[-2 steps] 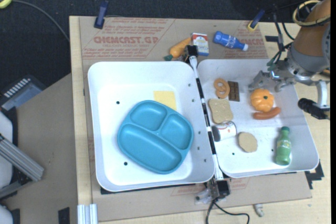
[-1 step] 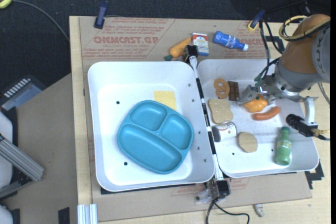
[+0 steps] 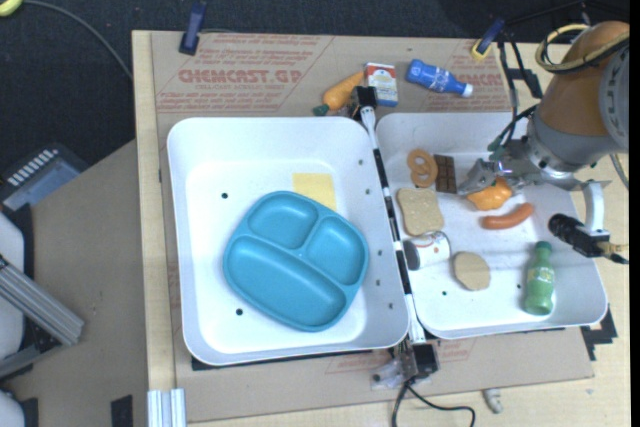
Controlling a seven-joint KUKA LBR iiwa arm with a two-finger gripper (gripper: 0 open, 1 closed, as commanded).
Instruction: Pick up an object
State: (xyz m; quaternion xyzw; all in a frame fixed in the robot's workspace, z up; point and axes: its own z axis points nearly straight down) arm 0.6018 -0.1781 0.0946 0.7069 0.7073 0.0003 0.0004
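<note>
My gripper (image 3: 488, 177) is low in the right bin (image 3: 590, 310), at its far right part, reaching in from the right. An orange piece of toy food (image 3: 491, 197) lies right beneath and in front of it, touching or nearly touching the gripper. A red-orange sausage (image 3: 507, 216) lies just in front of that. To the left are a pretzel (image 3: 421, 166) and a dark brown bar (image 3: 445, 173). A slice of toast (image 3: 420, 210), a tan round bun (image 3: 470, 270) and a green bottle (image 3: 539, 280) lie nearer the front.
The left bin (image 3: 200, 165) holds a blue divided plate (image 3: 295, 258) and a yellow cheese slice (image 3: 314, 186). Behind the bins on the board lie an orange carrot (image 3: 343, 91), a small carton (image 3: 381, 83) and a blue bottle (image 3: 437, 77). A small white item (image 3: 433, 249) sits by the divider.
</note>
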